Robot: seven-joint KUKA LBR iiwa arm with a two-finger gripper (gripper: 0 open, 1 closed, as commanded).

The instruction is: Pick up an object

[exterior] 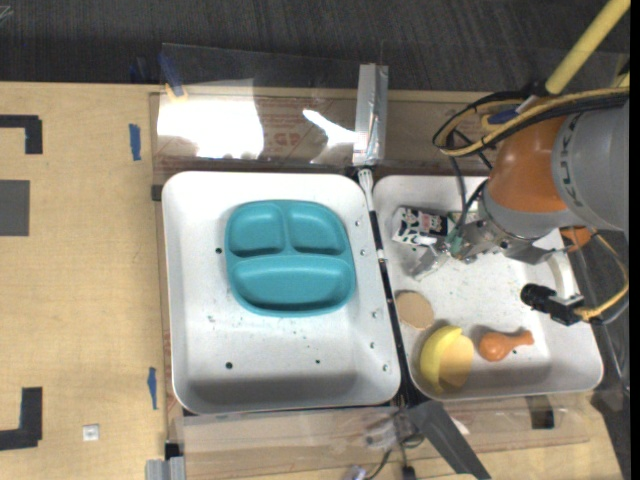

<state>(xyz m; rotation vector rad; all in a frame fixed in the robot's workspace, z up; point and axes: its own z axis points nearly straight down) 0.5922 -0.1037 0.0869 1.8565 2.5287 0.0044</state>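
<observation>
- 2 white bins sit side by side on the bench (pixel 70 298). The disc (pixel 414 310), tan and round, lies flat in the right bin (pixel 490 288) by its left wall, and every place below is given from it.
- The arm (pixel 590 168) comes in from the right of the disc, with its orange band (pixel 525 178) up and to the right.
- The gripper (pixel 432 256) is low over the bin floor, just above the disc in the view and apart from it. I cannot tell whether the claw is wide, narrow or holding anything, since its tip is a blurred grey shape.
- The packet (pixel 415 224), black and white, lies above the disc in the far left corner of the same bin, close to the gripper. Contact between them cannot be judged.
- The yellow piece (pixel 445 356) sits just below and right of the disc, at or very near its edge, by the front wall.
- The orange piece (pixel 500 344), with a thin neck pointing right, lies to the right of the yellow piece, lower right of the disc.
- These 4 loose things are what can be picked, and all rest on the bin floor.
- The plate (pixel 290 256), teal with 3 compartments, lies flat to the left of the disc, in the middle of the left bin (pixel 200 298).
- A clear sheet (pixel 250 128) stands up and to the left of the disc, behind the left bin.
</observation>
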